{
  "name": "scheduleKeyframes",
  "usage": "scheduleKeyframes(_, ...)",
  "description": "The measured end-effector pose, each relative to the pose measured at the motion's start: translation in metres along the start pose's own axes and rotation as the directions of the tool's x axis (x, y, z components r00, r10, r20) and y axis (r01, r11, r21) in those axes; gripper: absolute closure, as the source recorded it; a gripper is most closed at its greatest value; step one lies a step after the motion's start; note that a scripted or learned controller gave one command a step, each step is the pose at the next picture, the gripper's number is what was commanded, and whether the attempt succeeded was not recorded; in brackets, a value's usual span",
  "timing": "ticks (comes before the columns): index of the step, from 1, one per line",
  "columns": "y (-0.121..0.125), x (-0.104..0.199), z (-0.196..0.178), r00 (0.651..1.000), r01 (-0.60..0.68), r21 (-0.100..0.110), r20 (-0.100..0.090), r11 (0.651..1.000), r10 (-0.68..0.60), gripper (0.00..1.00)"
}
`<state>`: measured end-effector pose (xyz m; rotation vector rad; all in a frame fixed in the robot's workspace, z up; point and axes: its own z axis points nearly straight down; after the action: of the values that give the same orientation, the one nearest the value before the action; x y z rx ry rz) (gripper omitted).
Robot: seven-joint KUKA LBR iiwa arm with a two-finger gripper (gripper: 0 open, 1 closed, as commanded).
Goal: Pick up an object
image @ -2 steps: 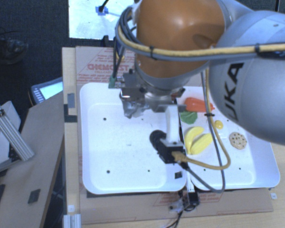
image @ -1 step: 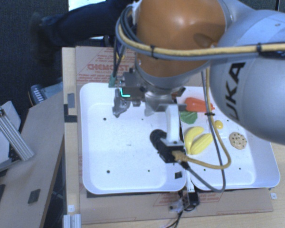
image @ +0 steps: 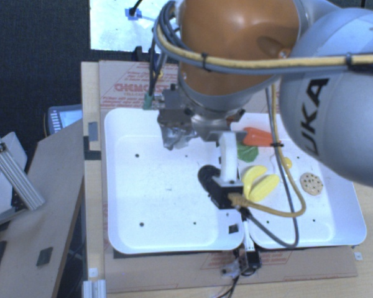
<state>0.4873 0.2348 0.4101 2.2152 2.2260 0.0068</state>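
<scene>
My gripper [image: 174, 133] hangs over the back part of the left bin [image: 143, 228], under the orange wrist band; I see nothing held in it. The objects lie in the right bin [image: 336, 228]: an orange carrot-like piece [image: 258, 136] with a green piece [image: 246, 153] just in front of it, a yellow banana-like bunch [image: 262, 184], a small yellow bit [image: 288, 163] and a round speckled cookie [image: 311, 183]. The arm hides the back of the right bin.
A cardboard sheet [image: 127, 85] with red print lies under and behind the bins. A wooden side surface [image: 50, 216] with a metal rail [image: 12, 172] stands to the left. A yellow cable [image: 280, 211] droops over the right bin.
</scene>
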Motion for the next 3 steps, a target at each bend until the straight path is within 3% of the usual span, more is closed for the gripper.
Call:
scheduleKeyframes(1, 0.000, 0.000, 0.000, 1.000, 0.000, 0.001, 0.000, 1.000, 0.000, 0.00)
scheduleKeyframes(2, 0.000, 0.000, -0.011, 1.000, 0.004, -0.001, -0.001, 1.000, -0.004, 1.00)
scheduleKeyframes(3, 0.062, -0.002, 0.017, 1.000, -0.006, 0.002, 0.003, 1.000, 0.006, 1.00)
